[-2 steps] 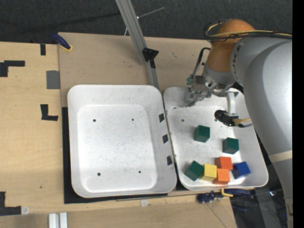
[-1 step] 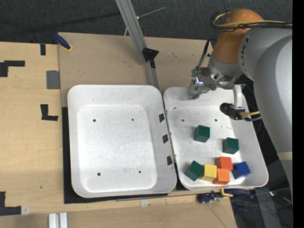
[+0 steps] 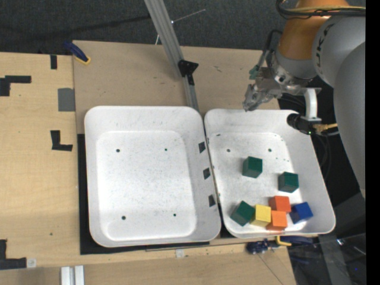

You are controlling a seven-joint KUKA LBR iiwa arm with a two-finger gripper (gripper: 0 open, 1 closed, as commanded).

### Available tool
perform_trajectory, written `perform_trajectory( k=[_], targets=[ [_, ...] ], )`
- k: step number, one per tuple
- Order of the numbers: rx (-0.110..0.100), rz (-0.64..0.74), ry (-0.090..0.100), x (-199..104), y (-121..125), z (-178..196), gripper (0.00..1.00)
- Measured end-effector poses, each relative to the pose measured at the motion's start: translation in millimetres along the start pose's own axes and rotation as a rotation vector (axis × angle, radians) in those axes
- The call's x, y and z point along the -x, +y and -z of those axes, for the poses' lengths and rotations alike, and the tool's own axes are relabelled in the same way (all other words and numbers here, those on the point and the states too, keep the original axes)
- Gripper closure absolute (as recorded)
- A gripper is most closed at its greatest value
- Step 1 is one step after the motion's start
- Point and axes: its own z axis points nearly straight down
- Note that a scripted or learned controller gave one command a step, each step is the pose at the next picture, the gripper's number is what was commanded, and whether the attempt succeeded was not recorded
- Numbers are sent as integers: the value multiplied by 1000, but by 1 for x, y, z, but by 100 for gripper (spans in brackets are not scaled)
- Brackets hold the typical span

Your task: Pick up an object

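Seven blocks sit in your right bin [image 3: 309, 159], four bunched tight [image 3: 270, 214]. Your gripper [image 3: 252, 103] hangs above its far edge; open or closed, I cannot tell. Grab there and neighbours may block you.

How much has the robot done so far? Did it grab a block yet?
Not yet. The gripper sits at the far rim of the right bin, away from the blocks. The green block and the others lie on the bin floor. It has yet to move over a block, come down, grab it and lift it.
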Motion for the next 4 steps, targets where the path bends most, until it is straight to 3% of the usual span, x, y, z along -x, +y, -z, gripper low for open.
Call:
perform_trajectory(
  k=[1, 2, 4],
  targets=[
    [1, 0, -1, 5, 0, 63, 100],
    [-5, 0, 1, 4, 1, 75, 100],
    [-11, 3, 1, -81, -61, 46, 100]
  ],
)
